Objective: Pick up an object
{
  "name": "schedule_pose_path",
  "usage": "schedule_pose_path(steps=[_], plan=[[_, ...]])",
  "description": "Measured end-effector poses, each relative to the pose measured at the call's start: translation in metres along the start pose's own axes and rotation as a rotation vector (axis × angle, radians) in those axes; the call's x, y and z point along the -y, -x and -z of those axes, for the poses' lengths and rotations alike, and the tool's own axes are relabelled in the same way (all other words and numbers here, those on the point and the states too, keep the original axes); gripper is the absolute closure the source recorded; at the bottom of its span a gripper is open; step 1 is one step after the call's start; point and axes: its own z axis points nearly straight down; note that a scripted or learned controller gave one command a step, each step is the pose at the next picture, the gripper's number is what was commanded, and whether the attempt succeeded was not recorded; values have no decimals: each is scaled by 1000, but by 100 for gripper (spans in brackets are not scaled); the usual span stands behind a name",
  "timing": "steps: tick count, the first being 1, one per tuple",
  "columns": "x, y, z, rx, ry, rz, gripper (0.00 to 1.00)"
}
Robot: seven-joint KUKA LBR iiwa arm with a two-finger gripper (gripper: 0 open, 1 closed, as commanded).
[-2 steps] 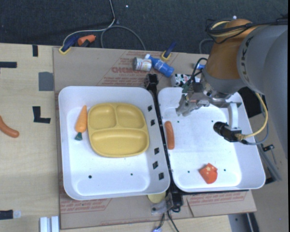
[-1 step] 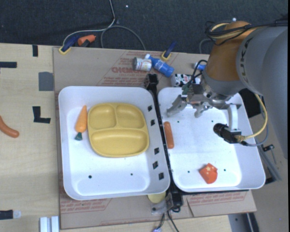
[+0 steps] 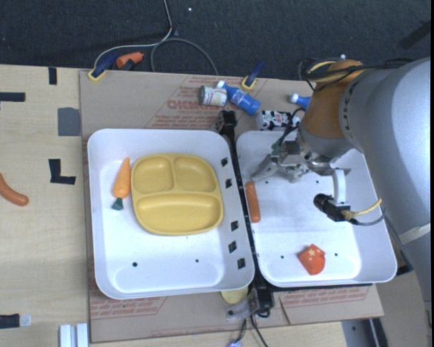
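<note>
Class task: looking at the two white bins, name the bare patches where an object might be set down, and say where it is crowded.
Left bin: bare strip in front of the yellow plate. Right bin: bare floor between hot dog and strawberry. Crowded: right bin's rear, under the gripper.

yellow tray (image 3: 177, 219), orange carrot (image 3: 121, 178), white bins (image 3: 159, 280), red strawberry (image 3: 312, 259)

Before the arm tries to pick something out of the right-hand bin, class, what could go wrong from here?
1. The sausage lies right against the right bin's left wall, so a finger may strike the wall instead of getting beside it.
2. The strawberry looks rounded and small, so it could slip out of a pinch.
3. The gripper hangs above bare floor between the two, so closing there would likely catch nothing.
</note>
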Motion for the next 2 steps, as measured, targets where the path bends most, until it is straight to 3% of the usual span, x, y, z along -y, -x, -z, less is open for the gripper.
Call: schedule_pose_path(steps=[1, 2], plan=[[-39, -12, 6, -2, -3, 5, 0], [-37, 88, 43, 1, 0, -5, 0]])
